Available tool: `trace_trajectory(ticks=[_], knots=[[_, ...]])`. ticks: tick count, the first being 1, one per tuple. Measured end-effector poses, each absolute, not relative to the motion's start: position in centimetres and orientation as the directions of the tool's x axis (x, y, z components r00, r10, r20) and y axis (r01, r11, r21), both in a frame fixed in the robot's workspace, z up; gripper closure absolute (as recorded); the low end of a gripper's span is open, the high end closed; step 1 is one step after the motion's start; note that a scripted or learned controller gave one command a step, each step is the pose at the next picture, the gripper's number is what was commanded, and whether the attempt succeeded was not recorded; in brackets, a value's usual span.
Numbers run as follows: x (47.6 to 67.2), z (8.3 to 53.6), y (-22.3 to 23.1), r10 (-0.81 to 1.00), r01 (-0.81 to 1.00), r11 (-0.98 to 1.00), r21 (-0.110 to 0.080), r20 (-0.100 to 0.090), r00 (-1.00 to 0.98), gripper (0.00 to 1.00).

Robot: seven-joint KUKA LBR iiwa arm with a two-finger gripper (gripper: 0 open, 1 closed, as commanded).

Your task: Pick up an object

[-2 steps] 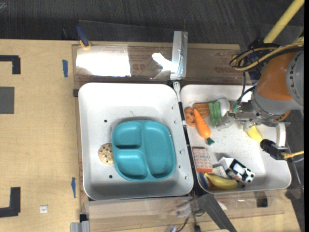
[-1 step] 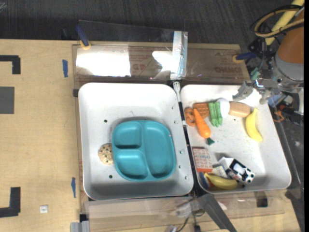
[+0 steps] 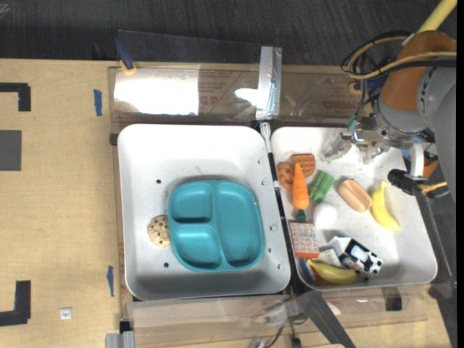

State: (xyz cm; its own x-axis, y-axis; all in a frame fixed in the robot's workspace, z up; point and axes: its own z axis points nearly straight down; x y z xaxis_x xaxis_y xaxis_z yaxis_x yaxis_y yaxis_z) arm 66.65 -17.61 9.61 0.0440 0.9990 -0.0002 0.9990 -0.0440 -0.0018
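My gripper [image 3: 357, 148] hangs over the far part of the right bin [image 3: 424, 263], under the grey wrist with its orange band. Its two silvery fingers stand apart, open, with nothing between them. Below it in that bin lie an orange waffle piece [image 3: 302, 164], a carrot [image 3: 300, 187], a green object [image 3: 320, 187], a peach-coloured bun [image 3: 354, 195], a yellow banana [image 3: 384, 207] and a white egg [image 3: 325, 214]. Nearer the front edge are a red and white box [image 3: 303, 238], a black and white item [image 3: 360, 257] and a second banana [image 3: 332, 272].
The left bin [image 3: 138, 151] holds a teal divided plate [image 3: 215, 223] with a cookie [image 3: 159, 230] at its left side. A metal divider [image 3: 269, 85] and a clear sheet stand behind the bins. Cables [image 3: 377, 53] loop above the arm.
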Motion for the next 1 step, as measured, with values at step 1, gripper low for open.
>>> trace_trajectory(ticks=[1], knots=[[65.05, 8.64, -11.74, 0.998, 0.998, 0.059, 0.002, 0.000, -0.059, 0.00]])
